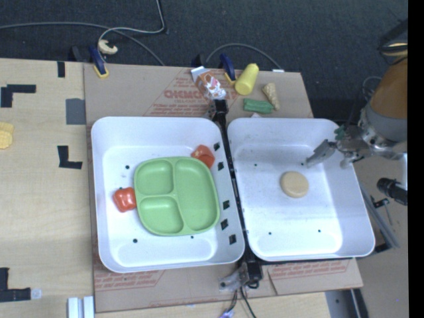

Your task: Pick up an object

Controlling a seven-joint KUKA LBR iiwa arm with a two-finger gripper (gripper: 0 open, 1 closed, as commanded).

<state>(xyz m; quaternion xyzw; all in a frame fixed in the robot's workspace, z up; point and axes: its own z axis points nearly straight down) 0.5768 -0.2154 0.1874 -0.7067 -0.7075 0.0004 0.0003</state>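
Now sits low in the right bin (344, 237), near its centre: a round, smooth tan puck (295, 183), apart from the tool (324, 152) poised over the bin's far right edge, fingers spread wide, holding nothing. Left bin (106, 244): green three-compartment plate (177, 195), glossy plastic, flanked by two red pieces (124, 199). On cardboard (179, 97) behind: red "CHEMCO" lettering.

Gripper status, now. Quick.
Gripper: open, holding nothing, poised over the right bin up and to the right of the round beige object.
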